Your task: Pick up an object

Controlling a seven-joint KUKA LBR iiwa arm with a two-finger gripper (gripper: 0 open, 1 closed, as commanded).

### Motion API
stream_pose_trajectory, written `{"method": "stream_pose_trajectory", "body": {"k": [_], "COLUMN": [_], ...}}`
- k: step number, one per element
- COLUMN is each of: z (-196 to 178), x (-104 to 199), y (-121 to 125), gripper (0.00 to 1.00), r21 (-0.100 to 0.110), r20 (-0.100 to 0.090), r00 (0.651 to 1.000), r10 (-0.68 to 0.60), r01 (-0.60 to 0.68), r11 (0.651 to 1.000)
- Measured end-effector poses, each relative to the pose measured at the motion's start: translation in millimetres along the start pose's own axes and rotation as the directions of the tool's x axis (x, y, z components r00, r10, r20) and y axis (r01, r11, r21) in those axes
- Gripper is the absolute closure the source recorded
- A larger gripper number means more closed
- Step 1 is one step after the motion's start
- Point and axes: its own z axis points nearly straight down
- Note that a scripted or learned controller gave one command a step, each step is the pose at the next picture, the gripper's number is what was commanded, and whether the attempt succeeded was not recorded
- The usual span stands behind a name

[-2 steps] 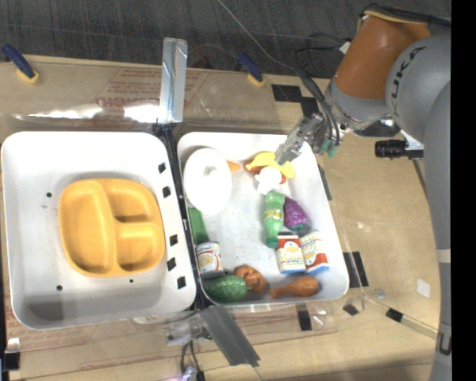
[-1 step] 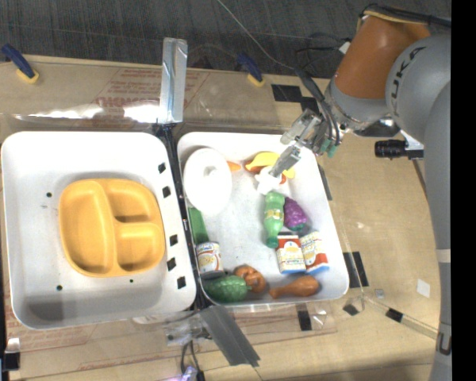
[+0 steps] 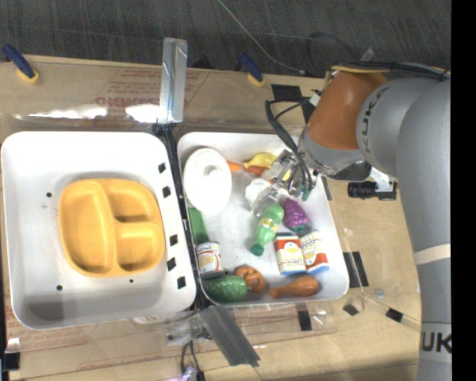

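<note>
My gripper (image 3: 276, 190) reaches down into the right bin (image 3: 333, 236) from the right, just above the green bottle (image 3: 265, 230) and beside the purple grapes (image 3: 296, 213). A pale clear object (image 3: 259, 193) lies right under the fingertips; I cannot tell whether it is between them. The right bin also holds a white bowl (image 3: 207, 178), a yellow banana (image 3: 259, 163), two small cartons (image 3: 300, 253), a can (image 3: 209, 257), a green vegetable (image 3: 226, 289) and a brown drumstick (image 3: 295, 287).
The left bin (image 3: 32, 173) holds a yellow divided tray (image 3: 111, 225). A green item (image 3: 197, 224) lies along the right bin's left wall. The grey arm with its orange band (image 3: 341, 113) hangs over the right bin's upper right corner.
</note>
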Motion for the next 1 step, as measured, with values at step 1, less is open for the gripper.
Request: {"method": "stream_pose_trajectory", "body": {"k": [1], "z": [-1.3], "x": [56.4], "y": [24.2], "gripper": [0.00], "r21": [-0.003], "r20": [0.001], "r00": [0.998], "r10": [-0.066], "r01": [0.066], "r11": [0.998]}}
